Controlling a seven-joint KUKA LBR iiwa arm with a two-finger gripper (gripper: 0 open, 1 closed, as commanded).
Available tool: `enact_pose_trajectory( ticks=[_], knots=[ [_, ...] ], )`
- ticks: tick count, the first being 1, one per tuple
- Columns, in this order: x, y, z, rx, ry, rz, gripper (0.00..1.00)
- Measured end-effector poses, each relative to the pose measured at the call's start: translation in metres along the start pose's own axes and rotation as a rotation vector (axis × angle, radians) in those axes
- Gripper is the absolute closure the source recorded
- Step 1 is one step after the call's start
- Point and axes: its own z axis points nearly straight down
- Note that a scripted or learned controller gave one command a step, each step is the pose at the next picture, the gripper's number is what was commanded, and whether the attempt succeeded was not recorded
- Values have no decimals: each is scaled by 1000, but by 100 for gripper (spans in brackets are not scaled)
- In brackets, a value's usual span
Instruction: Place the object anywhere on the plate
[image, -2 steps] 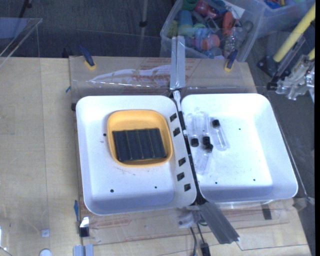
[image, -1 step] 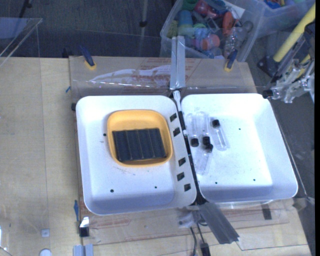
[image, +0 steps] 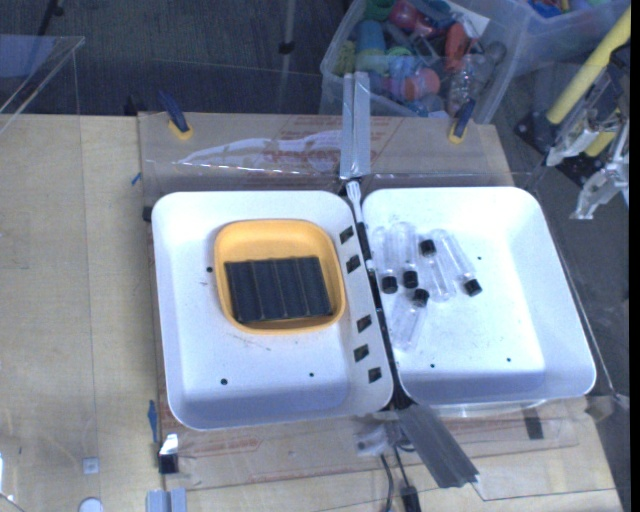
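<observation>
Worktop (image: 80, 300): wooden, bearing two shallow white bins side by side. Left bin (image: 190, 380): holds a yellow plate (image: 278, 235), on which lies a dark ribbed rectangular block (image: 278, 288). Right bin (image: 520, 340): holds a cluster of clear vials with black caps (image: 425, 270), gathered near its left wall, well apart from the plate. Pincer: state cannot be told.

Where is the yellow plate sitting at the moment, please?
The yellow plate sits in the left white bin, toward its back, with a dark ridged slab lying on it.
</observation>
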Motion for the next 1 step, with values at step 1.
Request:
enact_pose_trajectory(
  ticks=[1],
  knots=[
    [-2,0,-12,0,-11,4,100]
  ],
)
